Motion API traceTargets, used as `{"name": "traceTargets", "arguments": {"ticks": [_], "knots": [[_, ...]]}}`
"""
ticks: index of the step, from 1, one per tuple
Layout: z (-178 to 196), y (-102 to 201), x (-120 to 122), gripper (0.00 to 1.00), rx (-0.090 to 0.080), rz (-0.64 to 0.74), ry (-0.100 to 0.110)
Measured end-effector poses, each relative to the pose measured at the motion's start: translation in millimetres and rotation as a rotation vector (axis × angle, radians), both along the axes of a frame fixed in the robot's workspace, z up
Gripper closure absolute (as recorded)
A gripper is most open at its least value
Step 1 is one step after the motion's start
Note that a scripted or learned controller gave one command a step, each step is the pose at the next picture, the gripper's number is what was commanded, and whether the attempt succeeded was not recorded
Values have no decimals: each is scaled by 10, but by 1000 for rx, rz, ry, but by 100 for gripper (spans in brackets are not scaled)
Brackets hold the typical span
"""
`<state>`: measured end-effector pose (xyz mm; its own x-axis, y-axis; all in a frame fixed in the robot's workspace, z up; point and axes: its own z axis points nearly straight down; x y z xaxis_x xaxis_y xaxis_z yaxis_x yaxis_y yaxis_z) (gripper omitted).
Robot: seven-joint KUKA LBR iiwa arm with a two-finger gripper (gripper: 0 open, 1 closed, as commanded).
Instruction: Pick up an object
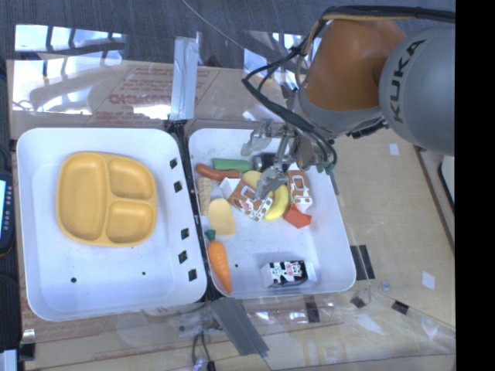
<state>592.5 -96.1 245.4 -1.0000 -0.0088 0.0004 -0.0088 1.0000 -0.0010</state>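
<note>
Camera view, left to right: yellow three-compartment plastic plate [107, 197] in the left white bin [46, 284]; orange toy carrot [219, 264], pale yellow block [222, 216] and yellow toy banana [276, 203] in the right white bin [332, 246]. End effector [272, 178] sits low over the central pile; its opening cannot be told. Crowding there risks a glancing, empty grasp.

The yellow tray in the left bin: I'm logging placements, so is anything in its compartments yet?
Empty. All three compartments of the yellow tray show bare yellow; the toy food lies in the right bin.
</note>
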Motion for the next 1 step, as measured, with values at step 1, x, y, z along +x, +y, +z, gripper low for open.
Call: {"name": "traceTargets", "arguments": {"ticks": [1], "knots": [[-1478, -47, -342, 0, 3, 95, 6]]}}
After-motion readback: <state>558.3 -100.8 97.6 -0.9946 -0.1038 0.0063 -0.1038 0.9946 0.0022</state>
